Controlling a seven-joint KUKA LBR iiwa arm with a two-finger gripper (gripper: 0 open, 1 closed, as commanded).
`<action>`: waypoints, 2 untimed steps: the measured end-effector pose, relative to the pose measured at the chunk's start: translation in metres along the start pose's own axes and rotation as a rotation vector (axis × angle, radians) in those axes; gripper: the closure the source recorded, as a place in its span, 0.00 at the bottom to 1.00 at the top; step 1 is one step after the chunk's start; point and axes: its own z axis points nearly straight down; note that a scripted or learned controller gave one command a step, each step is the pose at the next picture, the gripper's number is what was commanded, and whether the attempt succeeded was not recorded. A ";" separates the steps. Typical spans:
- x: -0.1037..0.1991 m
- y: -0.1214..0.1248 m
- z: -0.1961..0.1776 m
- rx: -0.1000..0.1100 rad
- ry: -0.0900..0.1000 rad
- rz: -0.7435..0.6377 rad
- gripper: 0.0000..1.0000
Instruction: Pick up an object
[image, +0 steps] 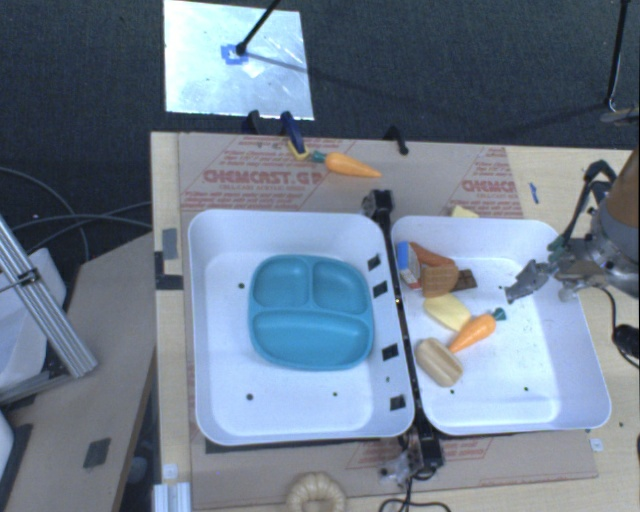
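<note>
The gripper (522, 283) hangs just right of the toy carrot (473, 331), whose long axis slants toward it; finger state cannot be told.

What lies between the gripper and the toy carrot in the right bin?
Only bare white bin floor: the camera view shows the gripper above and right of the carrot.

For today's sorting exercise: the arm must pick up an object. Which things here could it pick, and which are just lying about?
For the job: gripper; carrot, yellow piece, bread roll in the right bin.

Lying about: blue plate, second carrot on the cardboard, foil sheet.
</note>
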 end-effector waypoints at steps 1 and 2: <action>0.000 0.003 -0.006 -0.011 -0.003 -0.003 0.00; -0.009 0.004 0.040 -0.010 -0.002 -0.001 0.00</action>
